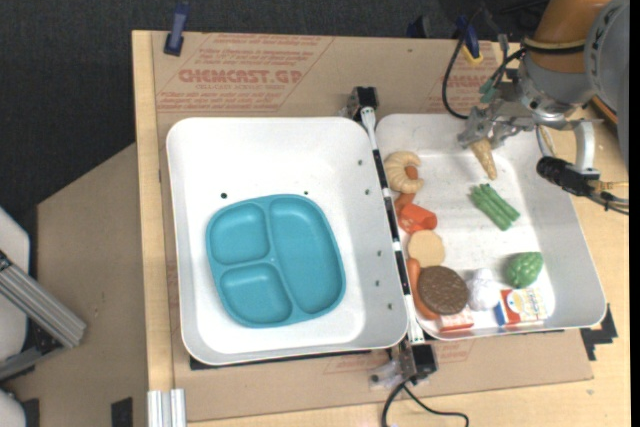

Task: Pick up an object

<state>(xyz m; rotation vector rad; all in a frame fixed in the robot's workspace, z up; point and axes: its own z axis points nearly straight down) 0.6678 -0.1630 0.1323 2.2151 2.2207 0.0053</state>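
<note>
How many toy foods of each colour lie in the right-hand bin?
Tan or beige: 3 (croissant, round biscuit, cone-shaped piece)
Green: 2 (bean pods, leafy piece)
Orange: 2 (pieces and)
Brown: 1 (patty)
Red and white: 1 (carton)
Total: 9

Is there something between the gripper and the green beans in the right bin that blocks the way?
Nothing visible blocks it. The gripper is over the far part of the right bin, with a tan piece at its tip. The green beans lie just below on bare floor, apart from other items.
</note>
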